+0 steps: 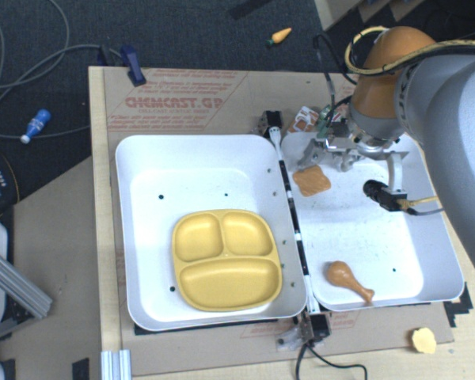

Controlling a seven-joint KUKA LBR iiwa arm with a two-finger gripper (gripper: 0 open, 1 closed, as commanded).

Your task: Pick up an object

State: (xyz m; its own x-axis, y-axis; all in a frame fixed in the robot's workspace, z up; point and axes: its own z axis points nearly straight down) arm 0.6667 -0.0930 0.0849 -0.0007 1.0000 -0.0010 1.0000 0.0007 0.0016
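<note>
Tool [338, 150] low over the far-left corner of the right bin [427, 287], just above a flat tan toast-like piece [312, 182]; can't tell how far open it is or whether it grips anything. Toy drumstick [347, 279] lies near that bin's near edge, well apart from the tool. Left bin [134, 172] carries a yellow divided plate [225, 259] toward its near side. Small yellow chunk [423, 340] on the table [103, 236] at its near-right corner.

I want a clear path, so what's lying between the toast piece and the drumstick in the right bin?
Nothing: the camera view shows bare white bin floor between the toast piece and the drumstick.
</note>
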